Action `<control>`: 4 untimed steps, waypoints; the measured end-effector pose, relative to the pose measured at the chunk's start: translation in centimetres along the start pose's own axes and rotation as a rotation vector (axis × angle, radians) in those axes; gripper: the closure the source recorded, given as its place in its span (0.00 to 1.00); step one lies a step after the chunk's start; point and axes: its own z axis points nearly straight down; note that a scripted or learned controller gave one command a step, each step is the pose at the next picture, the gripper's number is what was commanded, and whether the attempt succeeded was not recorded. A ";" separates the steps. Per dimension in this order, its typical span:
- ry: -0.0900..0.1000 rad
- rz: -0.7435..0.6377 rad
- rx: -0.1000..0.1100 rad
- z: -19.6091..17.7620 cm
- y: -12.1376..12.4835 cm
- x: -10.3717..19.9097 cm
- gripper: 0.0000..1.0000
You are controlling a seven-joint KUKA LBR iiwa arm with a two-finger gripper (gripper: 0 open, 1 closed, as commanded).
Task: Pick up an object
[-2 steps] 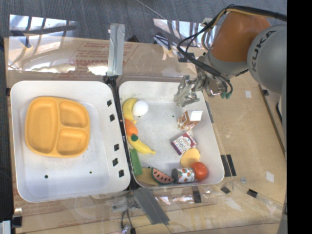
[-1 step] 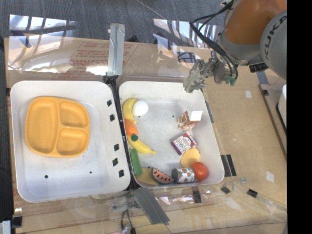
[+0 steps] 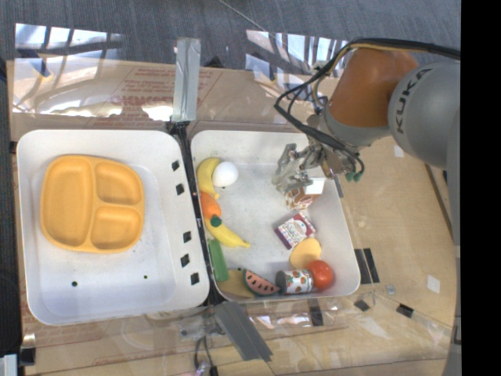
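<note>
My gripper (image 3: 296,175) hangs low over the upper right part of the right bin (image 3: 258,149), below the orange-banded wrist (image 3: 368,88). A small brown and white carton (image 3: 300,200) lies right under it; whether they touch is unclear. A purple and white box (image 3: 295,229) lies just below that. Along the bin's left wall sit a white egg (image 3: 225,174), a yellow banana (image 3: 207,171), a carrot (image 3: 210,206) and a second banana (image 3: 225,234).
Near the right bin's front edge lie a green vegetable (image 3: 218,261), a watermelon slice (image 3: 261,282), a small can (image 3: 294,281), a tomato (image 3: 321,274) and a yellow wedge (image 3: 305,251). The left bin (image 3: 47,288) holds a yellow divided plate (image 3: 92,203).
</note>
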 end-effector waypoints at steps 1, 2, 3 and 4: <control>-0.005 0.000 0.003 -0.3 -0.1 -0.1 0.00; -0.010 -0.020 0.004 4.0 1.2 6.3 0.00; -0.002 -0.135 0.001 4.5 2.7 7.4 0.00; -0.003 -0.227 0.002 4.5 2.2 10.5 0.00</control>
